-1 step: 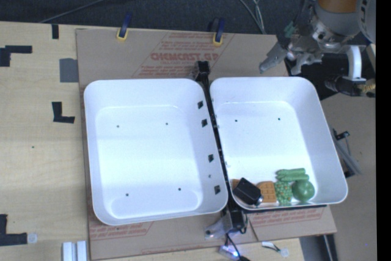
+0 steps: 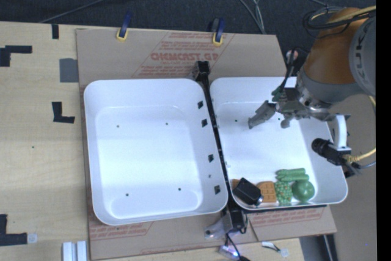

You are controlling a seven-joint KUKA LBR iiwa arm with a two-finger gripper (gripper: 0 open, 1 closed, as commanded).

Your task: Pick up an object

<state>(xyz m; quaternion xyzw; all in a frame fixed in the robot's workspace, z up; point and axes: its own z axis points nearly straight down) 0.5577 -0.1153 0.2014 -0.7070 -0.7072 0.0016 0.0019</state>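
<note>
Your arm [image 2: 339, 52] comes in from the bench's right edge and hangs over the right bin [image 2: 244, 91]. The gripper [image 2: 269, 118] sits over the bin's middle, toward its far half, above bare white floor. One finger [image 2: 259, 117] pokes out left, a second, shorter prong shows just right of it; they look spread apart with nothing between them, though the view is blurry there.

Your objects are all bunched along the near edge of the right bin, well apart from the gripper. At the near-left corner: a black block [image 2: 247, 191], tilted, with a small orange piece [image 2: 235, 183] touching its left side. Just right of it an orange waffle-textured piece [image 2: 266, 191]. Then a green bumpy piece [image 2: 285, 192], a green elongated piece [image 2: 291, 175] lying across above it, and a green round one [image 2: 303, 191] nearest the bin's near-right corner. They touch or nearly touch each other.

The left bin [image 2: 98, 95] sits beside it, rims meeting along a black clip strip [image 2: 209, 131]. Both rest on a cardboard sheet [image 2: 177, 55] on the bench [image 2: 30, 162].
</note>
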